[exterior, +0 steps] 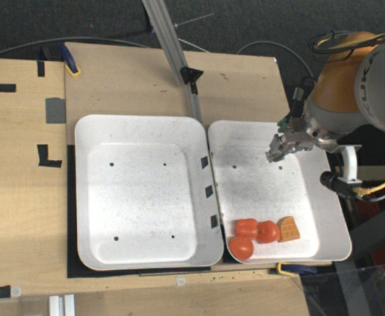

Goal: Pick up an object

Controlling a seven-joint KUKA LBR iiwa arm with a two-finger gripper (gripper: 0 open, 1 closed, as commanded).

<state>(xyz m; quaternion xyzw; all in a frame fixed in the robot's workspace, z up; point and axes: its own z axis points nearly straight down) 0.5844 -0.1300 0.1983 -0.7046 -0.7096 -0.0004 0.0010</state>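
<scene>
Three red tomato-like pieces (253, 235) lie bunched at the near edge of the right bin (258, 183), with an orange-brown waffle-like block (288, 229) touching them on the right. My gripper (276, 152) hangs over the far right part of that bin, well behind the objects, and nothing shows between its tips. The grey and orange arm (340, 91) reaches in from the right.
The left bin (139, 189) sits beside the right one, joined by black clips (208, 191) along the shared edge. A metal pole (169, 35) slants up behind the bins. Cables (350, 186) trail beside the right bin's right rim.
</scene>
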